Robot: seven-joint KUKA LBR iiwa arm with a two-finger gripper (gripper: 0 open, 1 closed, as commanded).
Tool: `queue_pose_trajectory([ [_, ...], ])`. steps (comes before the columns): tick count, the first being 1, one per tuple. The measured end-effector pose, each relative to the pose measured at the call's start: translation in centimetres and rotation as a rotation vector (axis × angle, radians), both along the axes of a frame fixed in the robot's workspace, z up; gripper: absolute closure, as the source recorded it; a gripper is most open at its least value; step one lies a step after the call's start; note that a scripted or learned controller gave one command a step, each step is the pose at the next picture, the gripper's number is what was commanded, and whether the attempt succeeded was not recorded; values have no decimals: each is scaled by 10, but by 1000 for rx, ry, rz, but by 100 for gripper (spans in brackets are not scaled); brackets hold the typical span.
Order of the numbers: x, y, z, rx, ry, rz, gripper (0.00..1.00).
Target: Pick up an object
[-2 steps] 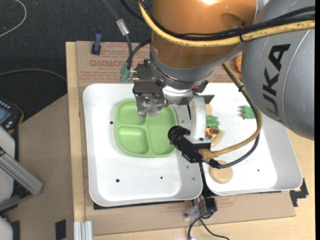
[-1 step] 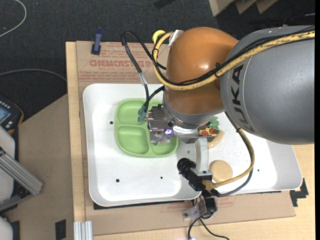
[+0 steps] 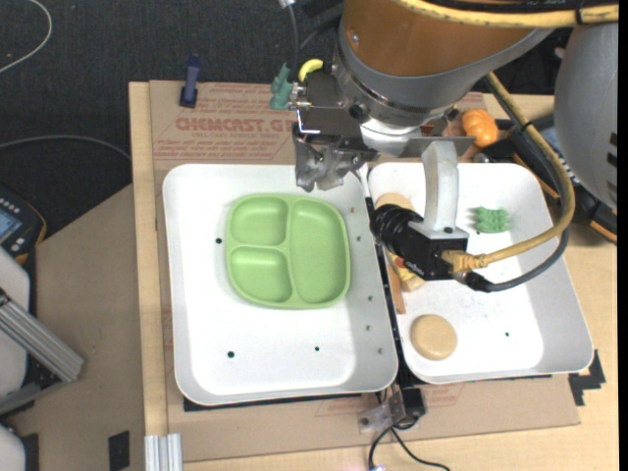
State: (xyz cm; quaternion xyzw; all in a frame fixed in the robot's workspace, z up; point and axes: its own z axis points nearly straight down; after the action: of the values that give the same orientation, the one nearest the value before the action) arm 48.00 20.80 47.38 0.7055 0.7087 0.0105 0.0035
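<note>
Green divided plate (image 3: 289,250) lies flat in the left bin (image 3: 196,292); gripper (image 3: 322,170) hovers at its far rim (jaw state unclear), seemingly lining up.

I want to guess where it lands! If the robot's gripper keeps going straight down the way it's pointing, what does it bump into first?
Probably the white floor of the left bin, just past the far edge of the green divided plate. The gripper hangs there, but depth is hard to judge from this slant.
</note>
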Motion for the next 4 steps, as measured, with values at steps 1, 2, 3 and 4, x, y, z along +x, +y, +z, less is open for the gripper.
queue_pose_trajectory([
  [1,-1,-50,-75,-13,27,-10,100],
  [2,0,-47,-61,-9,17,-4,100],
  [3,6,-18,-2,-6,11,-1,100],
  [4,-1,19,55,-5,12,1,100],
])
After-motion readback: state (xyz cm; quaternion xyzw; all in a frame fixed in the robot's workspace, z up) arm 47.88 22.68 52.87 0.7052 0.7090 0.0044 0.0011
